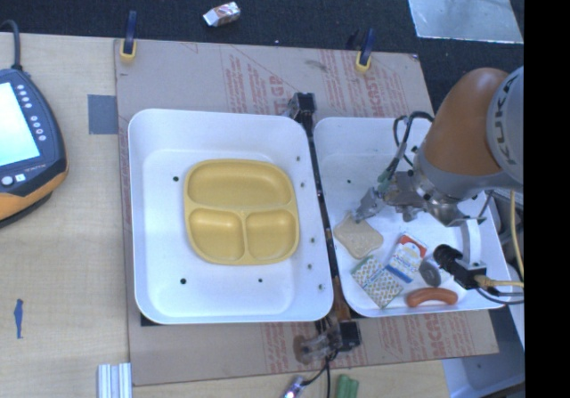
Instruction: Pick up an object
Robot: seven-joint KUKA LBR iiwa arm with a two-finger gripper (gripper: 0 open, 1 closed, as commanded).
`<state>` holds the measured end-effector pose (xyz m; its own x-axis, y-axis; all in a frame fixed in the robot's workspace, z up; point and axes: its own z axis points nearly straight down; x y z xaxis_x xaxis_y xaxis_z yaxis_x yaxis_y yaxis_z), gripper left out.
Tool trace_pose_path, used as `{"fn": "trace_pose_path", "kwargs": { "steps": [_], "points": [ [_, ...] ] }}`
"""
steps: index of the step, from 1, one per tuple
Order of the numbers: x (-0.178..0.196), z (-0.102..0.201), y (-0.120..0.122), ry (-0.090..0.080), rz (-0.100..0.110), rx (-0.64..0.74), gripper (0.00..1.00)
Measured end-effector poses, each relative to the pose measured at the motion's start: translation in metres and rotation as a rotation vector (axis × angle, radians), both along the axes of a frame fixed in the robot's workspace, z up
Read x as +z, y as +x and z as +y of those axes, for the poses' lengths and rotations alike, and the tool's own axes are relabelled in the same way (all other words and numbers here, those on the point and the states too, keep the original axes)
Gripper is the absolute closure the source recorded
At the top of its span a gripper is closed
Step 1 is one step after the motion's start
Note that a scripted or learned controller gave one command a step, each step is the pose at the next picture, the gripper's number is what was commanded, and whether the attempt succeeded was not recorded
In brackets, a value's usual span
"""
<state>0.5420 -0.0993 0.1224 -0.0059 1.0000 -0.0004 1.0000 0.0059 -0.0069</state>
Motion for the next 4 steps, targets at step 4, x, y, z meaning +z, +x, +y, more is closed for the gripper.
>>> {"fn": "trace_pose_path", "kwargs": {
  "steps": [4],
  "points": [
    [-0.028,-0.031,-0.046,-0.003,-0.014,0.002,0.00]
  ]
}}
